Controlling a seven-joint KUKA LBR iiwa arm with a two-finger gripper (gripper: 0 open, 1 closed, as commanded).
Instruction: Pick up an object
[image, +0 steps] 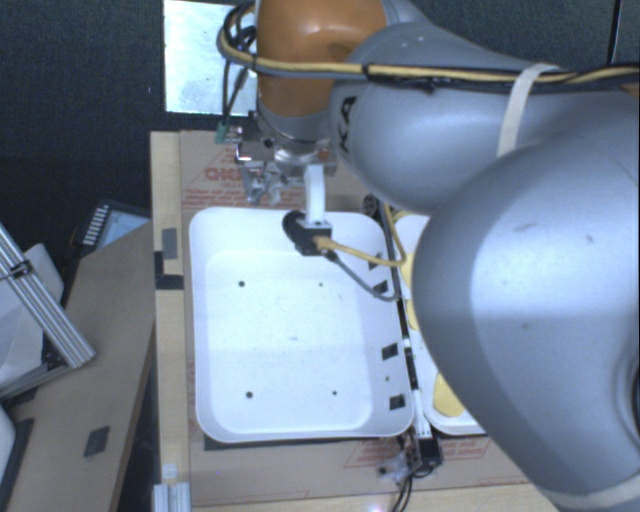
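My gripper (288, 190) hangs below the orange wrist band, over the far rim of the left white bin (215, 330). A black fitting with a yellow cable (305, 233) sits just beneath it, over the bin's back edge. I see nothing held at the gripper. In the right bin (455, 428), a yellow object (447, 402) peeks out from under the arm, and the grey arm hides most of that bin.
The large grey arm (520, 230) covers the right half of the view. Both bins rest on a cardboard-covered bench (170, 330). An aluminium rail (45, 310) and a dark keypad (95, 225) lie to the left, off the bench.
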